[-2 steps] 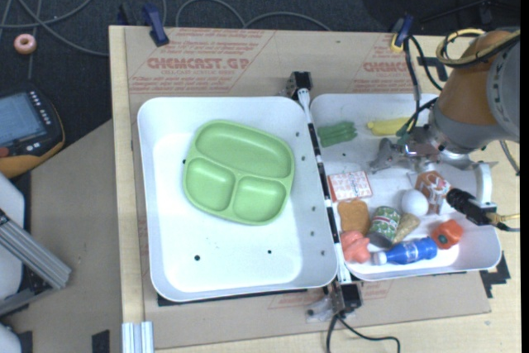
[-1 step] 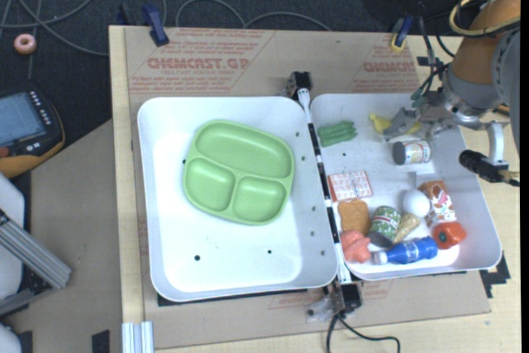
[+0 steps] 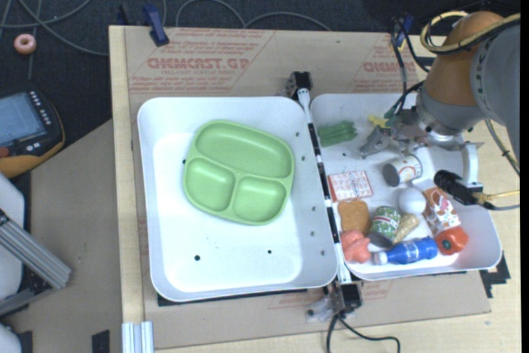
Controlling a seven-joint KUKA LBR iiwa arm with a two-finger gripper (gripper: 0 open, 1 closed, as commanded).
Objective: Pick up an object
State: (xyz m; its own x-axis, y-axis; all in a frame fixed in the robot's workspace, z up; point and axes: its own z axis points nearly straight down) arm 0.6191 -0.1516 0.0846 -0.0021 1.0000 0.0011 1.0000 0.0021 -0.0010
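Over the right bin, camera view: my arm point(image 3: 463, 70) reaches in from the right and hangs above the far part of the right bin point(image 3: 488, 256), wrist angled down toward the clutter.
Gripper: the gripper point(image 3: 387, 138) sits low at the bin's far left area, near a green block point(image 3: 336, 132); I judge it is placed there to go for something at that end.
Jaws: dark finger parts splay out below the wrist, but I cannot tell if they are open or closed, and I see nothing clearly between them.
Task's things: the candidates crowd the near half of the right bin, likely because the bin's wall stops them there: a blue bottle point(image 3: 411, 251), a white ball point(image 3: 411, 199), a red-and-white carton point(image 3: 442, 212), a brown piece point(image 3: 354, 216), a printed card point(image 3: 348, 184), a small can point(image 3: 400, 172).
Crowding: most of these touch or overlap, so I judge a clean grasp there harder than at the far end.
Left bin: the left bin point(image 3: 165, 260) holds a green divided tray point(image 3: 238, 171), lying flat, well apart from my gripper.
Bench: cardboard sheet point(image 3: 207, 58) lies under both bins, probably to protect the top.
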